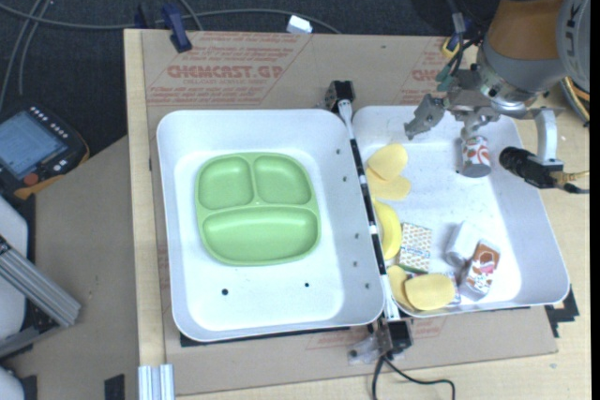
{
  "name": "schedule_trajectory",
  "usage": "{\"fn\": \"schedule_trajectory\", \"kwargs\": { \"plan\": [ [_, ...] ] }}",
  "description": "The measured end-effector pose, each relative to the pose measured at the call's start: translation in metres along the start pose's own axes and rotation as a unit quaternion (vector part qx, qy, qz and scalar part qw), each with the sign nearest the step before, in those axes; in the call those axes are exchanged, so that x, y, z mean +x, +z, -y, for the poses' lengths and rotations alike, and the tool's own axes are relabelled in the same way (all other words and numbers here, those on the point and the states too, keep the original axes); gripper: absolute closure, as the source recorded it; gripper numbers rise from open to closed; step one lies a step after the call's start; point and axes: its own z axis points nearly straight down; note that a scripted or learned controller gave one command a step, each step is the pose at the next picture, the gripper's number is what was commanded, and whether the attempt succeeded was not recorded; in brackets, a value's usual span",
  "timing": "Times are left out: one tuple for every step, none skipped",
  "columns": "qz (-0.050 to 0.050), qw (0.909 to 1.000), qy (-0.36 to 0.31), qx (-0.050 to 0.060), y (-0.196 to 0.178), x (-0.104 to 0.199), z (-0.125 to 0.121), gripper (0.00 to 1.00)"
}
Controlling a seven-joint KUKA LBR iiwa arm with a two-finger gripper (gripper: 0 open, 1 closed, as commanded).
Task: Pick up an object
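Gripper (475,138) hung over a small red-and-white can (475,156) in the right bin (525,229); couldn't tell its grip state. Needed a centred, straight descent.

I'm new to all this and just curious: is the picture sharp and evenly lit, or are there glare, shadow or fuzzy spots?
Camera view: soft, even light; the white bins look bright, nearly washed out, with faint shadows. The green tray has a mild sheen and crisp edges. The gripper and small items in the right bin look slightly soft; their print is unreadable.
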Motion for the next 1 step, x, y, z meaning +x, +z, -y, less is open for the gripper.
{"fn": "schedule_trajectory", "kwargs": {
  "plan": [
    [0.0,1.0,0.0,0.0,0.0958,0.0032,-0.0145,0.0]
  ]
}}
